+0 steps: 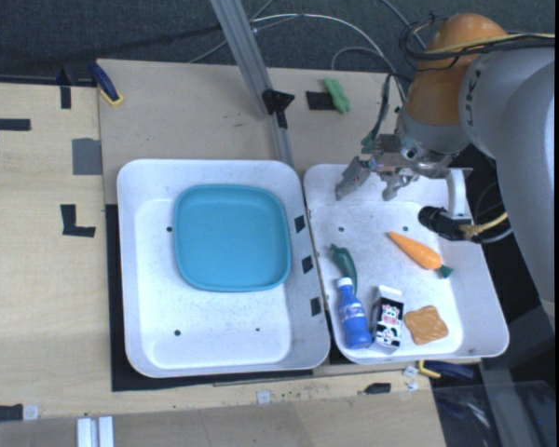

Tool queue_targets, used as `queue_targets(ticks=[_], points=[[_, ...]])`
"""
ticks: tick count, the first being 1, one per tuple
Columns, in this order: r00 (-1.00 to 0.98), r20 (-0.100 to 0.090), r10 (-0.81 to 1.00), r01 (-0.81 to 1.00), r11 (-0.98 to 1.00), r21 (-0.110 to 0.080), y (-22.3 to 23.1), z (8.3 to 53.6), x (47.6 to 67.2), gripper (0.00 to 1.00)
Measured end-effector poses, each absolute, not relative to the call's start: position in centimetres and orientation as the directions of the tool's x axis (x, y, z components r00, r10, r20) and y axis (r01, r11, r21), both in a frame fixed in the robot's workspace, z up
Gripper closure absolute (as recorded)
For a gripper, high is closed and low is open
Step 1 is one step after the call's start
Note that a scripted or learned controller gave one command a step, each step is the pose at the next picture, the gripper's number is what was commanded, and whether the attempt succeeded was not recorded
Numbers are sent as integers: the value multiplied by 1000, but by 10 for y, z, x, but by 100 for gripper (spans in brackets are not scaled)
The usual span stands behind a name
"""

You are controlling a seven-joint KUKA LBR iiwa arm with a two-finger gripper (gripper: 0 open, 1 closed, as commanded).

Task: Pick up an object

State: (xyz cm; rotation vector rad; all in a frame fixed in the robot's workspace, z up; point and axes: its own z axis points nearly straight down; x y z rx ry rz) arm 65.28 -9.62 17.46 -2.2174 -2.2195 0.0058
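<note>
Right bin (466,329) | hand (370,188) spread | carrot (414,249), bottle (351,313) apart

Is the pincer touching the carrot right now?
Apart. The camera view shows the pincer above the right bin's far end, with bare white floor between it and the carrot.

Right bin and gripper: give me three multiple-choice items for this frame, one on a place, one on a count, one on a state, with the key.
1. Where does the blue plate lie?
A. left bin
B. right bin
C. bare bench

2. How many loose objects lie in the right bin?
A. two
B. five
C. eight

3. What does the gripper hold?
A. the carrot
B. the bottle
C. nothing

Key: 1 A, the plate sits inside the left bin. 2 B, carrot, blue bottle, green tool, small carton, brown piece. 3 C, its fingers are spread over bare bin floor.
</note>
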Motion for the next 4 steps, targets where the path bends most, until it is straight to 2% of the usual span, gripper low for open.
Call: queue_targets(ticks=[1, 2, 3, 4], points=[[-1, 0, 1000, 1000, 1, -5, -92, 126, 644, 0], [-1, 0, 1000, 1000, 1, -1, -92, 88, 643, 0], [-1, -1, 1000, 1000, 1, 0, -92, 99, 644, 100], [0, 0, 1000, 1000, 0, 3, -96, 143, 648, 100]])
